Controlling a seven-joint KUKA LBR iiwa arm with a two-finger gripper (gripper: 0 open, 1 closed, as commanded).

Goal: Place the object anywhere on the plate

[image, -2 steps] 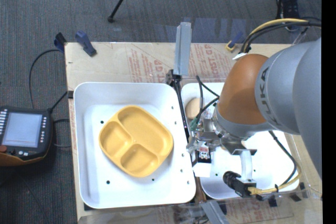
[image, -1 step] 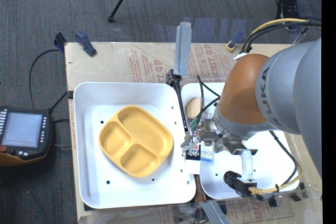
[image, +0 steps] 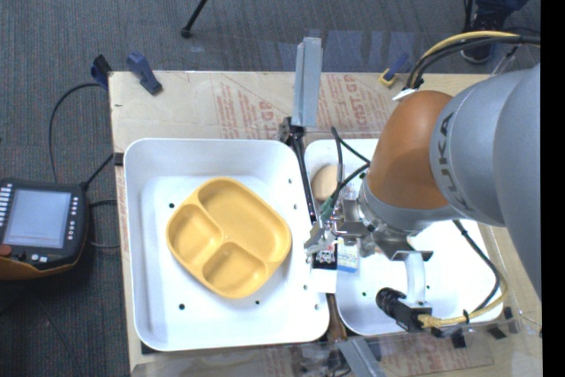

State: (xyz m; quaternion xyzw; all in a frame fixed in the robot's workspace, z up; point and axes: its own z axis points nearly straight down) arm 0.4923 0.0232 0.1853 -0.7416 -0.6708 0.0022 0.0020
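Two white bins are seen side by side on the tabletop (image: 221, 106). In the left bin (image: 146, 296) a yellow plate (image: 229, 236) with three compartments is lying flat, slightly rotated, nothing on it. The arm (image: 459, 154) is reaching in from the right and is stationed over the right bin (image: 371, 318), covering most of it. The gripper (image: 334, 253) is located low at the divider between the bins, at the right bin's left edge, just right of the plate but apart from it. State of the jaws cannot be told (hidden under wrist hardware and cabling). A pale rounded object (image: 325, 181) is seen in the right bin near its upper left corner, partly hidden by the arm; it is lying above the gripper in the view, not between the jaws as far as can be made out. A grey upright post (image: 308, 84) is mounted behind the bins. A teach pendant (image: 40, 225) is lying on the floor to the left.
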